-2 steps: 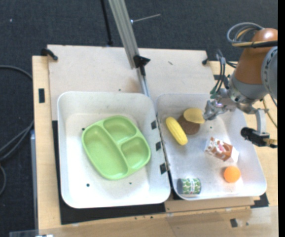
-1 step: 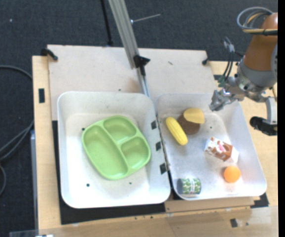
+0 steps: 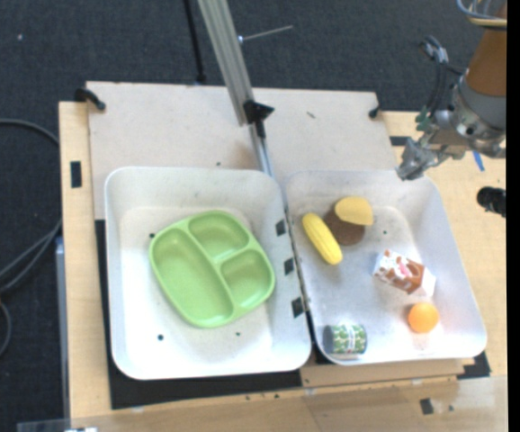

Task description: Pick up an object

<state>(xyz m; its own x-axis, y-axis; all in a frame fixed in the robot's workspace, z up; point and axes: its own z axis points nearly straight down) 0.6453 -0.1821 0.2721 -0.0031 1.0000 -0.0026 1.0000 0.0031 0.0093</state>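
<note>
Presumably light and rigid, the yellow plastic corn cob (image 3: pixel 321 238) in the right white bin (image 3: pixel 453 241) suits a mid-body grasp across its width; gripper (image 3: pixel 413 165) jaw state cannot be determined.

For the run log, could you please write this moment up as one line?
gripper: above right bin's far right corner, nothing held | right bin: corn, orange ball, can | left bin: green tray
</note>
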